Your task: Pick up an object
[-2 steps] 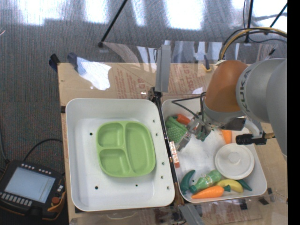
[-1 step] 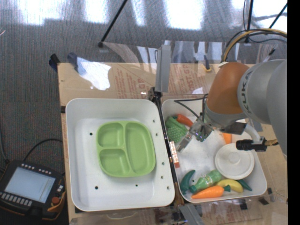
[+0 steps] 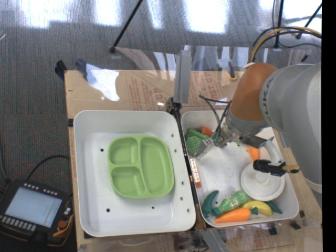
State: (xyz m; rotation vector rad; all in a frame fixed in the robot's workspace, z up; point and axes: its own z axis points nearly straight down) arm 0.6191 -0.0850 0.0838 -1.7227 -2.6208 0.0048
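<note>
Left to right: pale green moulded plastic tray with three compartments [image 3: 140, 167] lying flat in the left shallow white bin [image 3: 86, 140], nothing on it. Across the divider, right shallow white bin [image 3: 294, 201] crowded: knobbly green plastic toy [image 3: 195, 140] at ten o'clock, tool [image 3: 216, 143] lowered just beside it, toward the bin's middle. Impossible to tell whether apart or together. Nothing visibly held; judged as pick not yet made, grasp and lift remaining. At four o'clock, round white dish [image 3: 262, 185]; along six o'clock, dark green pepper-like toy [image 3: 210, 201], orange plastic carrot [image 3: 233, 215], yellow banana-like toy [image 3: 258, 207]. Grey arm with orange band [image 3: 273, 96] hiding the bin's two o'clock corner. Close neighbours likely to hamper a clean grasp.
</note>
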